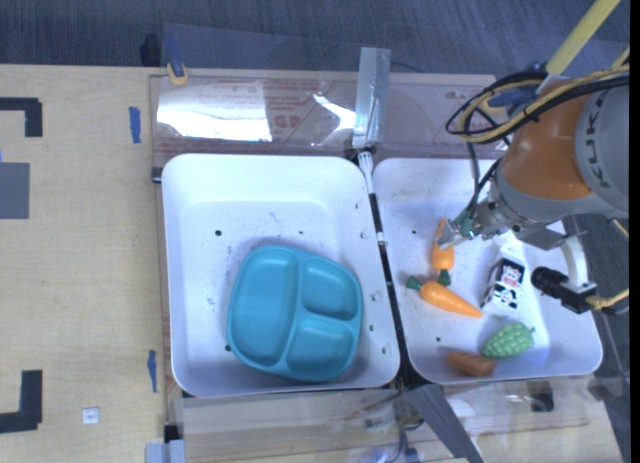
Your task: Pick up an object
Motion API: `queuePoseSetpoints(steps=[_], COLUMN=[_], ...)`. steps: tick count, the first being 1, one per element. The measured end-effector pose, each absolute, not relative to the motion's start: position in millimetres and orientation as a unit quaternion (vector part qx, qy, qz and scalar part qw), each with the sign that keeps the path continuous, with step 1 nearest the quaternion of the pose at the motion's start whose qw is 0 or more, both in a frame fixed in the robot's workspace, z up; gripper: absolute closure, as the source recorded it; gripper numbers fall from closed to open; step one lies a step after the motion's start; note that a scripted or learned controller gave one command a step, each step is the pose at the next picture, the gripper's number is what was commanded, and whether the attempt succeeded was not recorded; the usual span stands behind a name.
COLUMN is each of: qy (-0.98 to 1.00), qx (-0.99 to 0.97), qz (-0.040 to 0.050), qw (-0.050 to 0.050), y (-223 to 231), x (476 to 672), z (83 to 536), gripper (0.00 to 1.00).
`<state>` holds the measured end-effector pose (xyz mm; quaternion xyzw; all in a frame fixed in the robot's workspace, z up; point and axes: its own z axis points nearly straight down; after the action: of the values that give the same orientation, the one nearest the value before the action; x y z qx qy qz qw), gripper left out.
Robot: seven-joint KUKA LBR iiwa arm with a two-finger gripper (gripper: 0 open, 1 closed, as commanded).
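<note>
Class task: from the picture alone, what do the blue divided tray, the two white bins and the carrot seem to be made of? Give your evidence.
Blue divided tray: likely moulded plastic, with a smooth, even colour and rounded compartments.
Left bin and right bin: probably thin plastic, matte white, with rounded corners and scuffs.
Carrot: apparently a plastic toy, uniform orange with a slight sheen.

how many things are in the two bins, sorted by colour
Blue: 1, the divided tray in the left bin
Orange: 2, carrot and a small orange piece at the claw
Green: 1, grapes
Brown: 1, sausage-like piece
White and black: 1, small carton
Total: 6
</note>
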<state>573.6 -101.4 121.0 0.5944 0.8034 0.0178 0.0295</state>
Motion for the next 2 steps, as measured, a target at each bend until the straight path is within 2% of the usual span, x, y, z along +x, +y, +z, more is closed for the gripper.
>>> queuePoseSetpoints(steps=[1, 2], qy=[0.804, 0.852], qx=[0.594, 0.524], qz=[0.0097, 0.0071], qw=[0.020, 0.022], y=[-103.8, -105.7], x=[543.3, 552.5], z=[106.7, 104.1], gripper=[1.00, 1.00])
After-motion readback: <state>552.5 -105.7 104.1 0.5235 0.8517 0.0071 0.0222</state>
